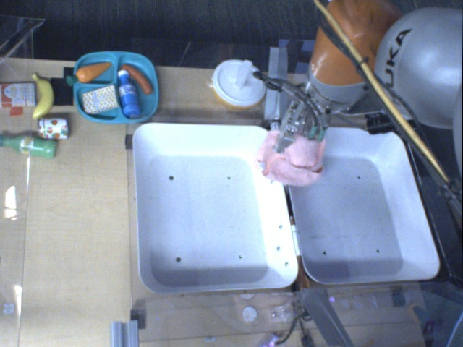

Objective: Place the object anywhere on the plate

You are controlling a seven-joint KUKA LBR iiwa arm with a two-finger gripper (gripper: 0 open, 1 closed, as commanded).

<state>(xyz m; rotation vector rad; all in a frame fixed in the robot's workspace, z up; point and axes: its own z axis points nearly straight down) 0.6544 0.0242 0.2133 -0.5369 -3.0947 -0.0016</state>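
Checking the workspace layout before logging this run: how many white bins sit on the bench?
2. The left bin lies below the blue tray; the right bin lies beside it, with the gripper over the pink object at their shared edge.

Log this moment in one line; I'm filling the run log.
arm: over the bins' shared edge | gripper: shut on pink cloth | cloth: lifted, hanging | left bin: bare | plate: none seen

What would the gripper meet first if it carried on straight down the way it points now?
Most likely the pink cloth bunched right under the gripper, which lies over the seam between the left bin and right bin. Whether it already touches the cloth is hard to judge from this slanted view.
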